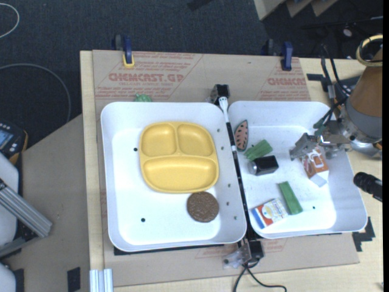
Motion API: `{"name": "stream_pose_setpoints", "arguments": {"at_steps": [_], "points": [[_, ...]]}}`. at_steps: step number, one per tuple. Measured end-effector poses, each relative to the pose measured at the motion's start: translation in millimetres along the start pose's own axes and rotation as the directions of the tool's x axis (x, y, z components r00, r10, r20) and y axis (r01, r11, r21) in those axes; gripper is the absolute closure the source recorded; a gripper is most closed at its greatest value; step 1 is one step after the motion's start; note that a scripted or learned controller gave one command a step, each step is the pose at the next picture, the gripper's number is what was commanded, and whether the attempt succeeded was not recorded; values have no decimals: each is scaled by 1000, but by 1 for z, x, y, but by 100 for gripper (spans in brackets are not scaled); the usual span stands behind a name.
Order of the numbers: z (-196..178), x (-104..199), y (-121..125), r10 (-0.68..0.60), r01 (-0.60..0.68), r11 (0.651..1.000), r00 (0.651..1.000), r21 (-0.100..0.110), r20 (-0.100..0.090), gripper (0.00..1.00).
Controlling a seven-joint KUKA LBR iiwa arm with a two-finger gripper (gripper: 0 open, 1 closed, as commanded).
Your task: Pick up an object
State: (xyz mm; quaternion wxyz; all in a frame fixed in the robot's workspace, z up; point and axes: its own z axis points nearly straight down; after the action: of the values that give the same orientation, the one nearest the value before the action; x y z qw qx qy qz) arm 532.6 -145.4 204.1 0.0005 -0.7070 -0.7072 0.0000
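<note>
The likeliest target, a small orange-and-white crinkled packet (pixel 316 165), lies at three o'clock in the right shallow white plastic bin (pixel 340 221), directly below the metal pincer (pixel 310 145), which hangs low over it; whether the pincer is clenched or released I cannot tell, and nothing visibly sits in its grip, so I judge the pick not yet done: closing and lifting remain

Around the packet lie a black rectangular block (pixel 265 164) beside a green flat wedge (pixel 258 149) toward nine o'clock, a watermelon-slice toy (pixel 242 134) at ten, a green stick-shaped bar (pixel 290 198) at six and a red, white and blue printed carton (pixel 269 212) at seven

The left white bin (pixel 115 163) holds a yellow three-compartment plastic plate (pixel 179 156) and a brown round cookie-like disc (pixel 202 206)

Both bins rest on a brown cardboard-covered board (pixel 158 72) clamped to the pale wooden desk (pixel 61 163); dark carpet (pixel 91 11) lies beyond at twelve o'clock
</note>
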Motion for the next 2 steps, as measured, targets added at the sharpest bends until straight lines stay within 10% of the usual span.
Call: {"name": "stream_pose_setpoints", "arguments": {"at_steps": [1, 2], "points": [[125, 8, -39, 2, -2, 1000, 1000, 8, -3, 0], [110, 7, -36, 2, -2, 1000, 1000, -3, 2, 100]]}}
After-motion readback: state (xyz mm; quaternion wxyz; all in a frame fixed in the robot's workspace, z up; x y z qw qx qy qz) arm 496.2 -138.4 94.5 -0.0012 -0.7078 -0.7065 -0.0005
